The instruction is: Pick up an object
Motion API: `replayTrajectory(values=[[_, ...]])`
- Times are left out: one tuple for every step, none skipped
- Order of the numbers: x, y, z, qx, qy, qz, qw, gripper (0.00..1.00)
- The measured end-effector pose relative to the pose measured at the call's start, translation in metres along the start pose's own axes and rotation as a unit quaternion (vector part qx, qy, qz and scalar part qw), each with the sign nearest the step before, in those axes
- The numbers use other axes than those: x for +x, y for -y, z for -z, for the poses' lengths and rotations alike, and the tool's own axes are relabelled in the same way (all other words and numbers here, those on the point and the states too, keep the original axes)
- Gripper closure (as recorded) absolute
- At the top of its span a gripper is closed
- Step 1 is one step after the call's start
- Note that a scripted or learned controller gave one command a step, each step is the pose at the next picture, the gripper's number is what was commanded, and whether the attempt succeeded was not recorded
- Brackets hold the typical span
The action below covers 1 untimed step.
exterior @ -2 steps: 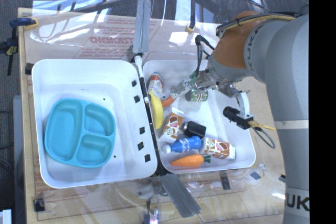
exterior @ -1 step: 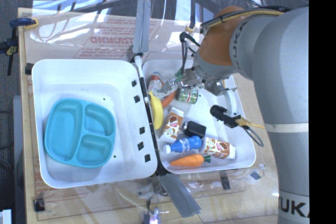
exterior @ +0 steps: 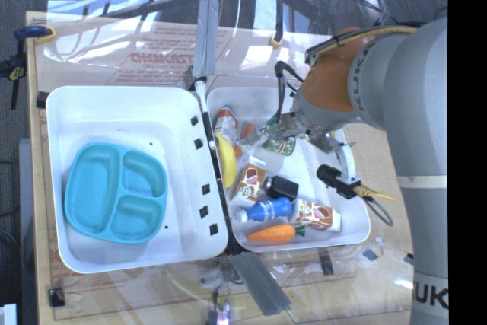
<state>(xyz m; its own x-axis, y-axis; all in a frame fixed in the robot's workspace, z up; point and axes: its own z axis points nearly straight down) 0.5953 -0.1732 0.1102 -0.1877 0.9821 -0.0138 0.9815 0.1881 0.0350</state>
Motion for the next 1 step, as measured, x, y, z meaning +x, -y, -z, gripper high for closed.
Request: replayTrajectory(values=[[-0.0038,0.0004,0.0114,0.000,0.004,0.000,1.0000,1.00]])
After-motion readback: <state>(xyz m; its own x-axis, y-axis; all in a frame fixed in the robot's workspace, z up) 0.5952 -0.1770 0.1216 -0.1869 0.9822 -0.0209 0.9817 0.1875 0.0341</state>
